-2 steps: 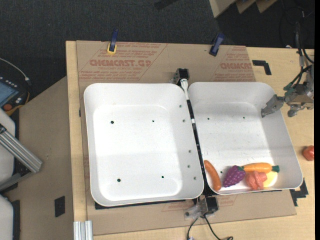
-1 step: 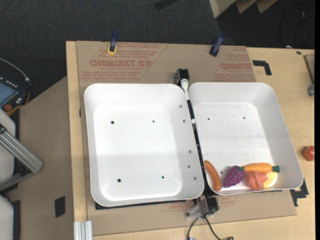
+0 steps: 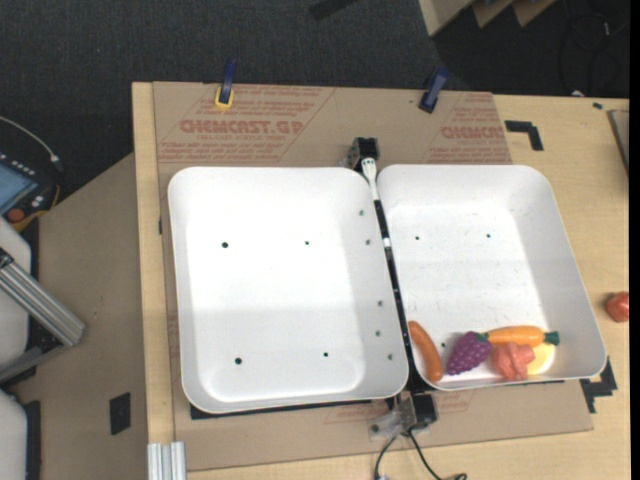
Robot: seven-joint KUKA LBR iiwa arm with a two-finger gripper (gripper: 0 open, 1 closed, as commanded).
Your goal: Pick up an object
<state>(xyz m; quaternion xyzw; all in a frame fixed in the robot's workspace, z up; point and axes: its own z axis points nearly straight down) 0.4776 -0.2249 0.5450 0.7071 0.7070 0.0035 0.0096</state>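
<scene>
Several toy foods lie along the near edge of the right bin. An orange sausage-shaped piece rests against the bin's near left corner. Beside it lies a purple grape bunch. A carrot with a green tip sits above a red piece and a pale yellow piece.
The left bin sits beside the right one on a brown cardboard sheet. Two clamps, a yellow-and-blue one and a blue one, hold its far edge. A small red object lies on the bench right of the bins. Cables run under the near edge.
</scene>
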